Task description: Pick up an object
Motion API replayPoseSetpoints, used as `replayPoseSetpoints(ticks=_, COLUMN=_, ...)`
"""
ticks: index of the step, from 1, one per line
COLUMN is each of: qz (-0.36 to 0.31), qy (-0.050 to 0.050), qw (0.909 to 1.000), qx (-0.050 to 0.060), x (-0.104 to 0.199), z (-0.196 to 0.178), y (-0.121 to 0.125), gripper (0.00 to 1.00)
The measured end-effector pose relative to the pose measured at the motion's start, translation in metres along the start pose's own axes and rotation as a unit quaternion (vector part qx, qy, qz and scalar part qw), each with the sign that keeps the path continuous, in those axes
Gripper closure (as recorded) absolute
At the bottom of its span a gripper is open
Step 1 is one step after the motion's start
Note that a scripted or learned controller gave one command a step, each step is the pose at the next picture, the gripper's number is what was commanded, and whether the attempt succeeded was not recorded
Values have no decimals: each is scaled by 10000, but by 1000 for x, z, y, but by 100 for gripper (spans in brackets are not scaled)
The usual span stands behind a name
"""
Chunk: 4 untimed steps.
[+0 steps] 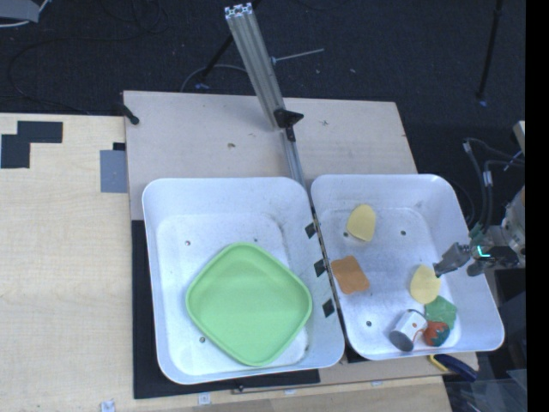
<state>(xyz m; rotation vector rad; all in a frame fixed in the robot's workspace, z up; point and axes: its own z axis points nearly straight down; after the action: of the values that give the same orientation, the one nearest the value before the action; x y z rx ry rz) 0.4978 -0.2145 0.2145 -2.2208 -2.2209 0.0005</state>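
Yellow piece (424, 284) lies in right bin (390, 187), near its right wall, just far of green item (443, 309). Gripper (448, 264) hovers just right of it w/ nothing held; finger spread can't be told. Also in bin: orange block (350, 275), 2nd yellow piece (362, 222), grey-white cup (407, 330). Left bin (171, 204) holds green plate (249, 303).
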Motion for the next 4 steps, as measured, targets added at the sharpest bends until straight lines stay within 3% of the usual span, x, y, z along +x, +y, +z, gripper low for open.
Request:
replayPoseSetpoints(ticks=1, qz=0, qy=0, qw=10000, qx=0, x=0, z=0, y=0, gripper=0)
replayPoseSetpoints(ticks=2, qz=-2, qy=5, qw=10000, qx=20, x=2, z=56, y=-10, gripper=0)
replayPoseSetpoints(ticks=3, qz=-5, qy=8, qw=10000, qx=22, x=4, z=114, y=-3, gripper=0)
replayPoseSetpoints(ticks=4, qz=-2, qy=-8, qw=10000, qx=-12, x=4, z=122, y=-3, gripper=0)
